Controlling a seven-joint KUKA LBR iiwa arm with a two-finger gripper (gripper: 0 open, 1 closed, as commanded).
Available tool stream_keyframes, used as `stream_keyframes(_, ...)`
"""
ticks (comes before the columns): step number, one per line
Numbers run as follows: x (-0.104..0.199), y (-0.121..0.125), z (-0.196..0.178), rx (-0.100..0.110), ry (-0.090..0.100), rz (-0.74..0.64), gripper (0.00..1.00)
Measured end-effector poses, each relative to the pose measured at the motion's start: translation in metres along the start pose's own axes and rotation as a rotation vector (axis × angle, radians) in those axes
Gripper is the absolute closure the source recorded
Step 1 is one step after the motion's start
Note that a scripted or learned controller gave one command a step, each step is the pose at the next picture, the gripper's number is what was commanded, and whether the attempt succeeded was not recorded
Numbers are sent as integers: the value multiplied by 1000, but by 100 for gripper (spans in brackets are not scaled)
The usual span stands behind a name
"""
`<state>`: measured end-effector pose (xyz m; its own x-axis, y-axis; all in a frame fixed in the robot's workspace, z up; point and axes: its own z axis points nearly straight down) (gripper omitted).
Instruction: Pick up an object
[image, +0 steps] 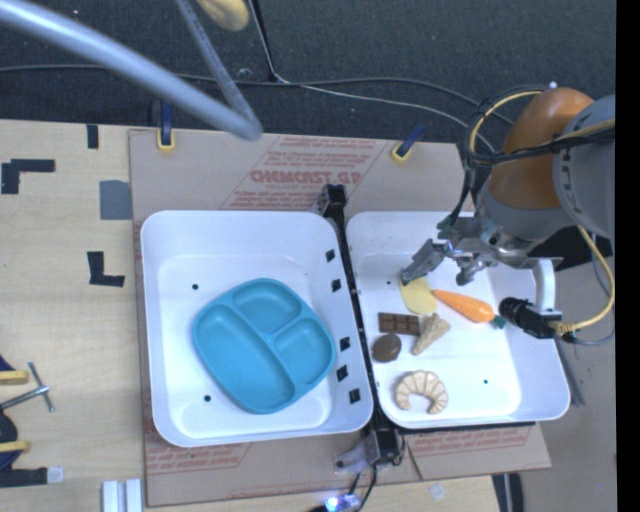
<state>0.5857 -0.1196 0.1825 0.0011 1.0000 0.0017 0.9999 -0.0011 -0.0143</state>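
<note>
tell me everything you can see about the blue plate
The blue plate is a light blue divided tray that looks like smooth plastic, with rounded corners and three compartments: one large, two smaller. It lies flat, turned at an angle, near the middle of the left white bin, resting on the bin floor. Nothing sits in its compartments, and nothing else touches it.

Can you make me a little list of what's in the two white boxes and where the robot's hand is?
left bin: a blue plate with three sections
right bin: toy food
foods: carrot, yellow piece, chocolate bar, brown round piece, tan wedge, croissant
gripper: over the far part of the right bin, above the yellow piece
holding anything: nothing seen between its fingers
arm: comes in from the right
</note>
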Motion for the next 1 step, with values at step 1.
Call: stream_keyframes(1,0,3,-7,-12,-1,-3,0)
